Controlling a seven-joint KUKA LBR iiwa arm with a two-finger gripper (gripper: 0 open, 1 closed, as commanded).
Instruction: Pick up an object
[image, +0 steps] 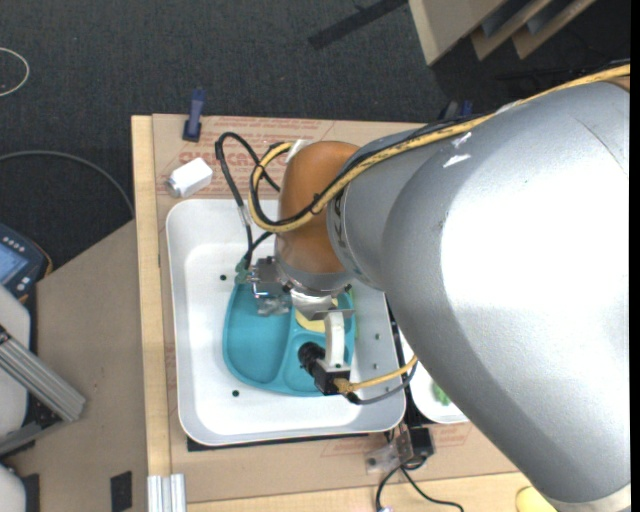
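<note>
- The grey arm (480, 270) comes in from the right and takes up a big share of the view, its orange band (315, 215) sitting right above the left white bin (200, 300).
- The tool (270, 292) is down low inside that bin, at the upper edge of a teal bowl-like object (250, 345).
- Open or closed? I cannot tell. The wrist hangs straight over it and hides the business end.
- I can't say it is gripping anything either. The metal of the tool looks to be touching or just above the teal object's rim, but no grip shows.
- The teal object lies on the bin floor, middle to right of centre, with its hollow side up. Its right part runs under the arm.
- A pale yellow patch (312, 322) peeks out just beside the teal object, under the wrist. What it is, I can't make out.
- A couple of tiny dark specks (235, 392) dot the white floor of the bin near the teal object.
- A sliver of the right white bin (420, 372) shows under the arm, with something green (441, 397) in it.
- Out on the brown counter (150, 320), beyond the left bin's far corner, sits a small white block (190, 178), and a little blue item (193, 115) rests at the counter's far edge.
</note>
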